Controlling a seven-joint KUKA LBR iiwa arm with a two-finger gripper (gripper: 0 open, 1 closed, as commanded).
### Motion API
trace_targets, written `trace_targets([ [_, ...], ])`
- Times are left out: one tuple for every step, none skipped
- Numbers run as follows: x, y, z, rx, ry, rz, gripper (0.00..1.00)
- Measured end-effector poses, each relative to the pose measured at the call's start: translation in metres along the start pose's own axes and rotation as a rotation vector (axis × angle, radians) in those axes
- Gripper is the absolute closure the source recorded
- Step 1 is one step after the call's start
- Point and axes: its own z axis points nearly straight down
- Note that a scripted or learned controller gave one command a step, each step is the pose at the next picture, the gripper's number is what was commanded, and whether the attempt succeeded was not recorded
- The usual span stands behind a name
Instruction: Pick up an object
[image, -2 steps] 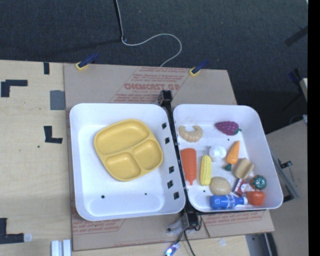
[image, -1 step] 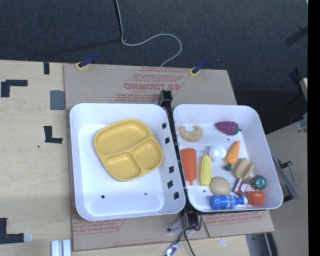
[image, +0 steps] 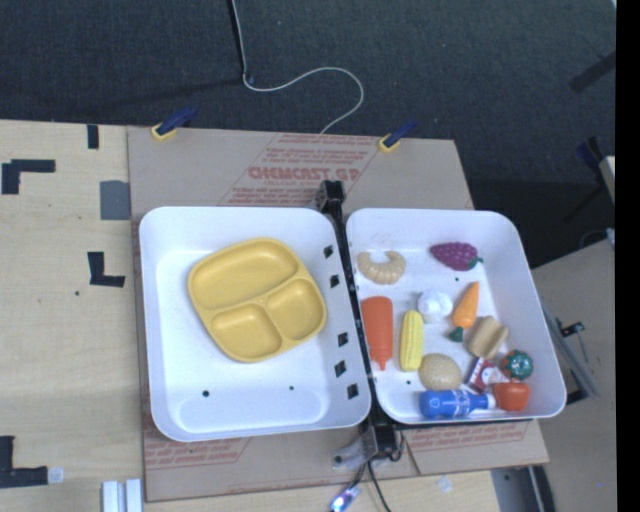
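Observation:
The right bin (image: 500, 232) holds several toy foods: a croissant (image: 382, 266), purple grapes (image: 454, 255), a carrot (image: 465, 306), an orange-red sausage (image: 377, 329), a yellow corn cob (image: 411, 340), a small white piece (image: 434, 303), a bread roll (image: 486, 336), a potato (image: 439, 372), a blue bottle (image: 452, 403), a red piece (image: 511, 397) and a green ball (image: 517, 364). The left bin (image: 180, 400) holds a yellow divided plate (image: 257, 298).
Both bins rest on a cardboard sheet (image: 300, 165) held by yellow and blue clamps (image: 175, 122). A white cable (image: 300, 80) loops across the dark floor behind. Black clips (image: 345, 340) line the seam between the bins.

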Motion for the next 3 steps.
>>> trace_targets([
  [0.000, 0.000, 0.032, 0.006, 0.001, 0.001, 1.00],
  [0.000, 0.000, -0.006, 0.000, 0.000, 0.000, 1.00],
  [0.000, -0.001, 0.036, 0.007, 0.002, 0.001, 1.00],
])
